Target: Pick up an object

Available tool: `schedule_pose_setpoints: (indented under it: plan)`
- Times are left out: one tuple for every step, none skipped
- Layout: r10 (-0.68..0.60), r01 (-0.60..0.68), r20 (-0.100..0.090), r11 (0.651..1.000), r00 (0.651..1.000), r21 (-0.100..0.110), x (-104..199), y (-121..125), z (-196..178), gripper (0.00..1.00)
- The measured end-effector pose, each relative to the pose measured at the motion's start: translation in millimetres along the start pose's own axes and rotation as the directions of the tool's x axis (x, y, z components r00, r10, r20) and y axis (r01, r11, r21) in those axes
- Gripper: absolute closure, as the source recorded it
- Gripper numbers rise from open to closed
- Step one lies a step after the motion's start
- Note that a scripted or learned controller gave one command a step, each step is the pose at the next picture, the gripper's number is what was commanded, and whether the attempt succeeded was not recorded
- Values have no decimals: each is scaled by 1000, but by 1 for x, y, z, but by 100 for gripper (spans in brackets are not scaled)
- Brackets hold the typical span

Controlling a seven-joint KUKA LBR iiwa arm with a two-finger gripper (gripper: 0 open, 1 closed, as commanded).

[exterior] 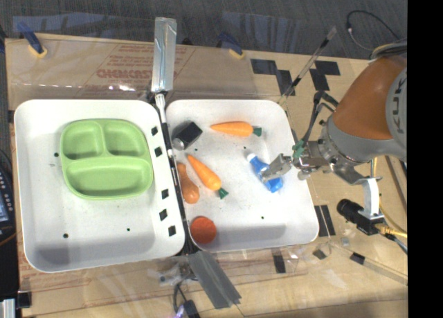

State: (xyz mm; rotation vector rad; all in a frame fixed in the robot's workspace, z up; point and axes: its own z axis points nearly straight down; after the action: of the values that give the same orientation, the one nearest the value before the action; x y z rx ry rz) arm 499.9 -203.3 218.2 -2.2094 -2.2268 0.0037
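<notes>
Fingertips are what we cannot read here: the gripper (280, 165) sits low over the right side of the right bin (301, 199), but whether it is open, closed or clamped on anything we cannot tell at this size.

Just beside it, touching or nearly so, lies the blue and white object (266, 173), the likeliest thing to be picked. We see no part of it clearly between the tips, so we do not count it as held. If the tips close on its rounded end instead of across its middle, we judge it may squirt out sideways or tip as the arm lifts.

Further left lie the near carrot (206, 173), set on a slant, and an orange-brown piece (188, 185) close against the divider. The far carrot (234, 129) rests toward the far wall with a small black block (187, 132) to its left, and a round red-orange fruit (203, 228) sits at the near-left corner. These stand well apart from the gripper, so a stray knock seems unlikely.

The bin's right wall is close to the wrist; we judge a low sideways move could catch it. The left bin (41, 240) holds a green divided plate (106, 157), out of the way.
</notes>
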Motion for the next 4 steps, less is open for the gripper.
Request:
schedule_pose_setpoints:
  plan:
    - [-100,100,2,995,995,-4,39,45,126,0]
    - [-3,3,-4,1000,1000,-4,-1,107,125,0]
    - [47,-47,2,999,999,-8,-8,76,-5,0]
    - [-13,13,0,1000,1000,2,43,120,81,0]
